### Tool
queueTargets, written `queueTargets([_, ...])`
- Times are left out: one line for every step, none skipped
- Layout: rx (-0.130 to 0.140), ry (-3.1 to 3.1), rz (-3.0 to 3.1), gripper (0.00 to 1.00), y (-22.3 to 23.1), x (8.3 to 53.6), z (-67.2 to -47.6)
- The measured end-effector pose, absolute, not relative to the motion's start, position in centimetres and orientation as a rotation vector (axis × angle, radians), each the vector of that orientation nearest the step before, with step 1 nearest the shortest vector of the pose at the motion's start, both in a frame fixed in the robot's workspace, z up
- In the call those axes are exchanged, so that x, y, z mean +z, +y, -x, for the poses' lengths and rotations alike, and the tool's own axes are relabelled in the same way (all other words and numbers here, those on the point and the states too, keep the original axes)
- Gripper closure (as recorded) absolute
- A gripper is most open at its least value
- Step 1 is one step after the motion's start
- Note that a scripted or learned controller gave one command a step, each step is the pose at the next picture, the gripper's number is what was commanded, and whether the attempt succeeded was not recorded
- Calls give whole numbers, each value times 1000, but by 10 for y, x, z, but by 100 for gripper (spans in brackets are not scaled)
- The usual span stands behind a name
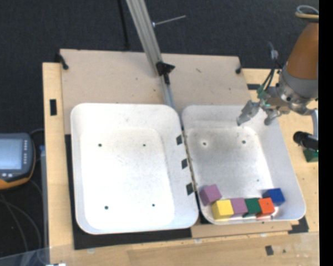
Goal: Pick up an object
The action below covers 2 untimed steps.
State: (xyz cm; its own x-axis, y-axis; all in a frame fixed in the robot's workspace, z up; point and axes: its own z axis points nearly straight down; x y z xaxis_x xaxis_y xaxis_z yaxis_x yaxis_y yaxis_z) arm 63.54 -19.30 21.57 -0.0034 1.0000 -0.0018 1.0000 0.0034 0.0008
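Several small blocks lie along the near edge of the right bin (pixel 227 148): a purple block (pixel 210 193), a yellow block (pixel 222 208), a mauve block (pixel 238 205), a green block (pixel 252 206), an orange block (pixel 265 205) and a blue block (pixel 273 195). My gripper (pixel 258 115) hangs over the far right corner of that bin, well away from the blocks. Its fingers are spread open with nothing between them.
The left bin (pixel 127 165) sits beside the right one, their rims meeting at the middle. A slanted metal rail (pixel 147 32) rises behind the bins. A grey device (pixel 8 154) rests off the bench at the left.
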Motion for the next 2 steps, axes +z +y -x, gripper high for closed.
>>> queueTargets([-3,2228,-2206,100,-194,227,-636])
queueTargets([1,2233,-2214,100,-24,196,-600])
